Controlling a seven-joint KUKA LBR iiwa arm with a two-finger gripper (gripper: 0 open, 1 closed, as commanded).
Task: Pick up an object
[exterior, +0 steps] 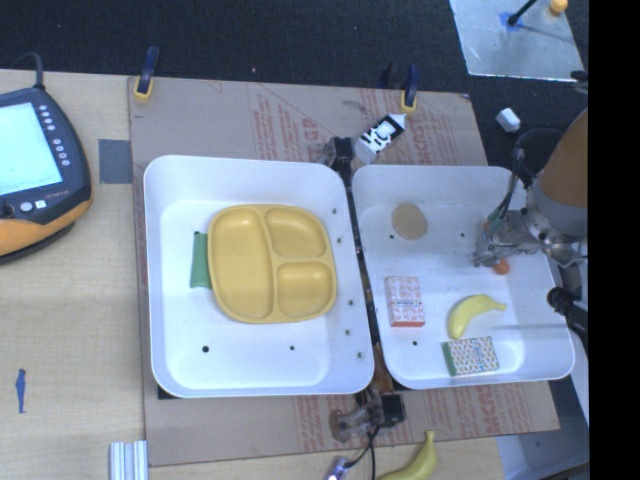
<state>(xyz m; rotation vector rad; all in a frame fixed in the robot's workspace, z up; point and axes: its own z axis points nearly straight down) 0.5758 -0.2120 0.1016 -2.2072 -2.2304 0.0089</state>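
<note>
White plastic, two shallow bins side by side on a brown cardboard sheet over the wooden tabletop. Left bin: yellow divided tray, three compartments, lying roughly centred; green flat item poking out from under the tray's left edge, mostly covered. Right bin: tan round disc near the back, red-and-white patterned packet toward the left-middle, yellow banana just right of the packet, patterned flat sponge-like pad with a green edge at the front, just below the banana. All four lie apart from each other, none touching.

Arm enters from the right, grey with orange band, cut off by the frame edge. Hand sits low over the right bin's back-right part, above-right of the banana, well apart from the disc. Small red-orange bit at its tip; too small to tell what it is. Cannot tell whether the hand is open or closed, or whether it grips anything.

Outside the bins: teach pendant, orange-grey with a screen, at the left edge, partly cut off. Second banana at the bottom edge, cut off. Blue-yellow clamps at the cardboard's back edge. Small black-white object behind the bins, unclear.
</note>
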